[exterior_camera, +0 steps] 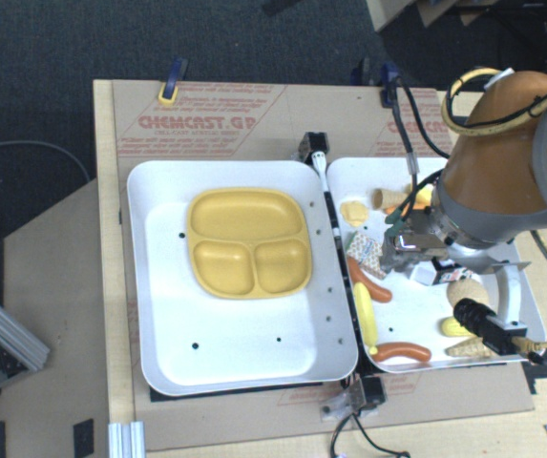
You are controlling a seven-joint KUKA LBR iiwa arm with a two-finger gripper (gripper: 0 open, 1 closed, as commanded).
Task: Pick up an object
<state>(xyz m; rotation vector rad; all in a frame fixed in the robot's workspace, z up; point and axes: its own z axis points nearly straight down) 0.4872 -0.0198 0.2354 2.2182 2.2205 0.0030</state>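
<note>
Two shallow white bins sit side by side on a cardboard-covered bench (pixel 254 122), seen from above at a slant.

The left bin (pixel 158 294) holds one thing: a yellow divided plate (pixel 250 241) with three compartments, one wide section toward 12 o'clock and two smaller ones toward 6 o'clock. It lies in the bin's upper half.

The right bin (pixel 349 175) holds a scatter of small toy foods. Along its 9 o'clock wall a yellow corn-like piece (pixel 364 315) lies lengthwise, with a red sausage (pixel 369 282) just above it, angled. A second red sausage (pixel 403 353) lies at 6 o'clock by the bin's near wall. A pale yellow chunk (pixel 354 212) and a small tan piece (pixel 388 197) sit toward 11 o'clock. A speckled white item (pixel 365 249) lies between the chunk and the upper sausage. At 4 o'clock there are a yellow piece (pixel 455 327) and a tan wedge (pixel 472 348), both partly covered.

The grey arm with its orange band (pixel 502 127) reaches in from 3 o'clock and hides much of the right bin's middle and far side. The gripper (pixel 402 246) hangs over the bin's centre, near the speckled item; whether it is released or clenched cannot be told, and nothing can be seen caught in it. A small white and red object (pixel 442 275) below the wrist is too obscured to name. A black fitting (pixel 488 324) crosses the 4 o'clock corner.
</note>
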